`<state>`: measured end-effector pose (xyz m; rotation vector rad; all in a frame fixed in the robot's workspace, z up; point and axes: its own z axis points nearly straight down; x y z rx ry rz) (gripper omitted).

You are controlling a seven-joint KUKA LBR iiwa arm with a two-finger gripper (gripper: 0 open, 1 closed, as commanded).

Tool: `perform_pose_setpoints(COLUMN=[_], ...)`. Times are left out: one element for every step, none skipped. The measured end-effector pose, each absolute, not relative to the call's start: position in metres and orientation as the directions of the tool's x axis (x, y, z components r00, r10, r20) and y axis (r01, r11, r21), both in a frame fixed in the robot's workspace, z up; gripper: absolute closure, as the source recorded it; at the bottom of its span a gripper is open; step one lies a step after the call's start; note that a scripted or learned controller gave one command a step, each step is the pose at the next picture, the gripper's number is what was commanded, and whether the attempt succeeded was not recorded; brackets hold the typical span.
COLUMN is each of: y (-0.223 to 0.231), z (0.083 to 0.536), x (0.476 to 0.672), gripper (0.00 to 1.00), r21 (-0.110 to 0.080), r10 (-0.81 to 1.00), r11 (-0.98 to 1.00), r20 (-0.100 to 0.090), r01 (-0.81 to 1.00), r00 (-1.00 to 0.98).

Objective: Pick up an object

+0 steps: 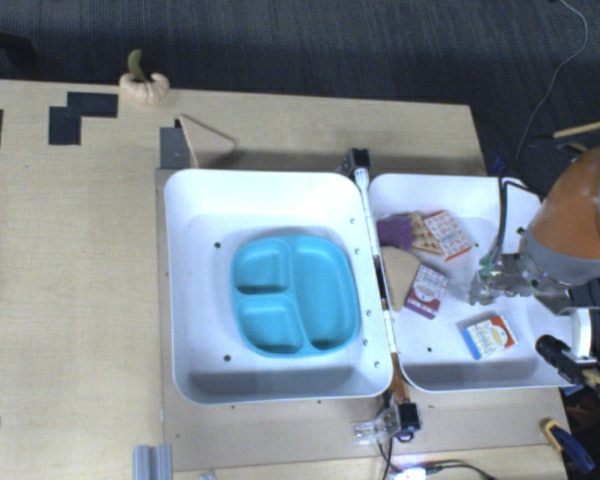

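Packets [427, 290] look light, flat and slippery; we'd pinch one's edge, though we cannot tell our gripper's [487, 286] state.

My arm [580, 223] runs off the picture's edge beside the right bin [450, 373], so its upper part is cut away. My claw [488, 286] hangs low over that bin, too small and blurred to make out clearly. My wrist hides the bin's far wall. Printing on the small cards [442, 233] there is unreadable.
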<state>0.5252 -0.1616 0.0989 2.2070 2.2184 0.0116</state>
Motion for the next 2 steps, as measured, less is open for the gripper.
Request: perform_pose_setpoints(y=[-0.1847,-0.1846], z=[0.0936,0.0934], x=[0.5763,0.5762], gripper=[1.00,0.00], r21=[0.004,0.003], r10=[1.000,1.000], r11=[0.006,0.006], r20=[-0.001,-0.001], r01=[1.000,1.000], r00=[-0.006,-0.006])
